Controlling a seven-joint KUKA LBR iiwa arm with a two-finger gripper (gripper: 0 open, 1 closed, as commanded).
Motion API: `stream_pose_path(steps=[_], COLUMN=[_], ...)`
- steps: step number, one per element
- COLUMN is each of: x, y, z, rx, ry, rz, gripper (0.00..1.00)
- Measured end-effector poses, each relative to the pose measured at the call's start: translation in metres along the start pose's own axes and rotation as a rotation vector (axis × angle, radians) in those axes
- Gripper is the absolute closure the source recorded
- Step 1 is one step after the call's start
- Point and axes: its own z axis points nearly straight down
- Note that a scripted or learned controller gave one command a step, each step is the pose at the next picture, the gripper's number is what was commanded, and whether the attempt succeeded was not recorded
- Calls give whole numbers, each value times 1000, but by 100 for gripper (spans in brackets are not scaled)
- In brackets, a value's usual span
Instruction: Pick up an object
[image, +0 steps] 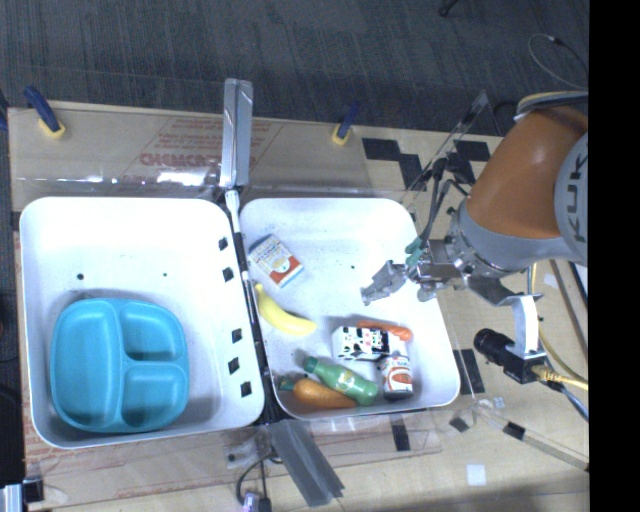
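Highest over the bench, at the right: grey arm with an orange band (525, 165), reaching leftward over the right-hand shallow white bin (330, 215). At its tip, two-finger gripper (383, 284), above bare bin floor in the right half of that bin, nothing visibly held. Impossible to tell how wide or narrow the gripper stands from this slant.

Below the gripper in the picture, well apart from it, a cluster along the near wall:
- black-and-white patterned carton (358, 343), with a small orange-red piece (392, 329) just beside its upper right corner
- small red-and-white labelled bottle (397, 375), right of the carton
- green plastic bottle (341, 378), lying tilted, touching an orange carrot-shaped toy (314, 394) near the corner

Further left in the same bin:
- yellow banana (284, 317), close to the divider between the bins
- small white box with a red-orange face (275, 260), above the banana

Over in the left-hand shallow white bin (120, 225): light blue plastic tray with compartments (120, 365), resting in the lower left part.
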Motion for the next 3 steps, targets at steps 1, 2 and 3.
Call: stream_pose_path(steps=[1,2,3], x=[-60,-51,-52], y=[-11,-13,-2], z=[91,156,160], rx=[1,-19,-19], ry=[0,-2,-4], rz=[35,21,-22], gripper=[0,0,0])
